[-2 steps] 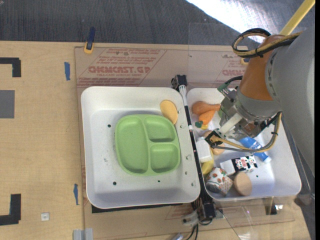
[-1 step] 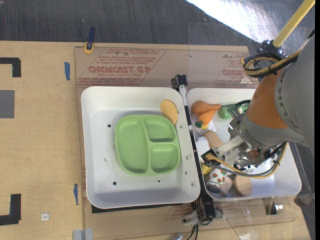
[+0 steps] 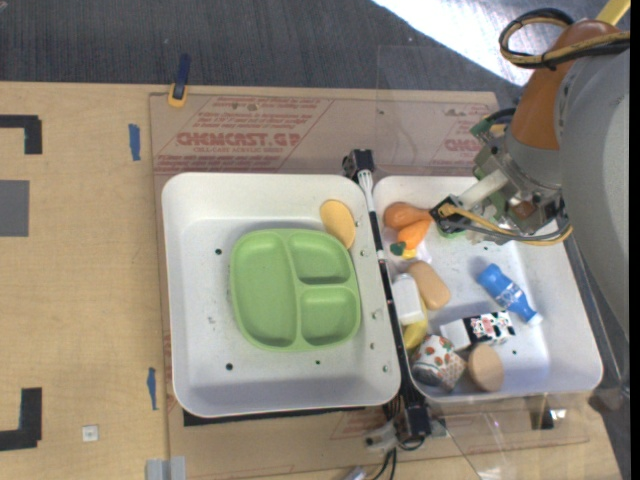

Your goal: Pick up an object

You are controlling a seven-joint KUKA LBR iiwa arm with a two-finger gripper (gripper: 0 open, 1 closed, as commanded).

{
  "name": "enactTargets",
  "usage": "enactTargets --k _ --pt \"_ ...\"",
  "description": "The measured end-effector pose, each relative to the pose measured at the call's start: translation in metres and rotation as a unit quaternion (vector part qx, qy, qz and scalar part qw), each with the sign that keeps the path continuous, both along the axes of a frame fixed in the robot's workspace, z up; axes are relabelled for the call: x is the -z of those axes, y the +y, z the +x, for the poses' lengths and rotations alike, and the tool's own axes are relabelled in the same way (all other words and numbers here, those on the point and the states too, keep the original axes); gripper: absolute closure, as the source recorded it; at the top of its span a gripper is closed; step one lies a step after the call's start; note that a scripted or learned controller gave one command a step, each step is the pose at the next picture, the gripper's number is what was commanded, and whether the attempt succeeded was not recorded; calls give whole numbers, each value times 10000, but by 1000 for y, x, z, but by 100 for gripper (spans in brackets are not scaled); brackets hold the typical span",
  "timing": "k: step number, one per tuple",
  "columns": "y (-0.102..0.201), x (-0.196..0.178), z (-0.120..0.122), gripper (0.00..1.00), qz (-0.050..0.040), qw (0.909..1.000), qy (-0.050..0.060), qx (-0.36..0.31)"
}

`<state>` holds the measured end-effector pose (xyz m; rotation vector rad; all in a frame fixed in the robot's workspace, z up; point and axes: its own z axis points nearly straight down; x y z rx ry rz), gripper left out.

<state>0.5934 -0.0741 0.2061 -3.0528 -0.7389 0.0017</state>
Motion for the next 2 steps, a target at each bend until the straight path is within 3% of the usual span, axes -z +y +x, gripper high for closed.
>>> enactTargets --k 1,2 --pt "18 23 -25 100 20 9913 60 1318" --pt "18 12 -24 100 22 9919 63 1270"
